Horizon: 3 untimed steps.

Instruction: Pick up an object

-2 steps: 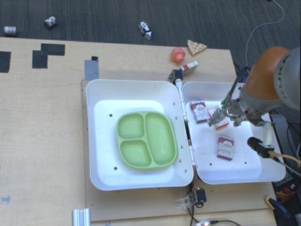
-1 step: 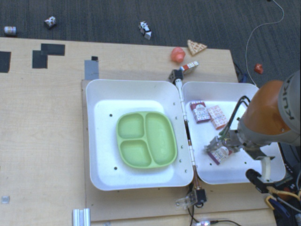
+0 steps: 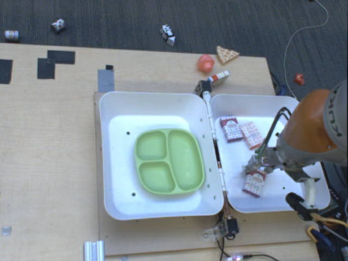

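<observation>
Gripper (image 3: 255,166) low in right bin (image 3: 283,106), finger state unclear, touching red-white packet (image 3: 253,184), print unreadable, green divided plate (image 3: 169,161) in left bin (image 3: 117,145).

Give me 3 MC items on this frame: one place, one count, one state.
1. Where is the green plate?
A. left bin
B. right bin
C. on the floor

2. How many compartments does the plate have?
A. two
B. three
C. five

3. How does the end effector stand relative to the right bin?
A. parked over the left bin
B. raised clear off the bench
C. down in the right bin at the small red-and-white packet

Key: 1 A, the plate lies in the left bin. 2 B, two small sections and one long one. 3 C, it sits low just above the packet; whether it grips anything is unclear.
</observation>
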Each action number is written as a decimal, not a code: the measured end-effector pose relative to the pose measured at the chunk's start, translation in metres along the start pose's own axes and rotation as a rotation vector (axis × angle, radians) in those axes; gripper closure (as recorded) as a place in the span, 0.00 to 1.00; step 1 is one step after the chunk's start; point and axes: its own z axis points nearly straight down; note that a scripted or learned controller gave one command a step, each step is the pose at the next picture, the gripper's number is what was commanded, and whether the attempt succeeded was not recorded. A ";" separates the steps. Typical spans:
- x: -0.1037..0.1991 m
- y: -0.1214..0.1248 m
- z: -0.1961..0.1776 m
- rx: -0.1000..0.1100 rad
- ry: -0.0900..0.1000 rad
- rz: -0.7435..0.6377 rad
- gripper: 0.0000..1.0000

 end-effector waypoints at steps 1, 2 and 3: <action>0.101 -0.012 -0.087 0.011 0.004 -0.003 1.00; 0.049 0.114 -0.127 0.010 0.002 -0.003 1.00; 0.035 0.036 -0.162 0.011 0.002 -0.001 1.00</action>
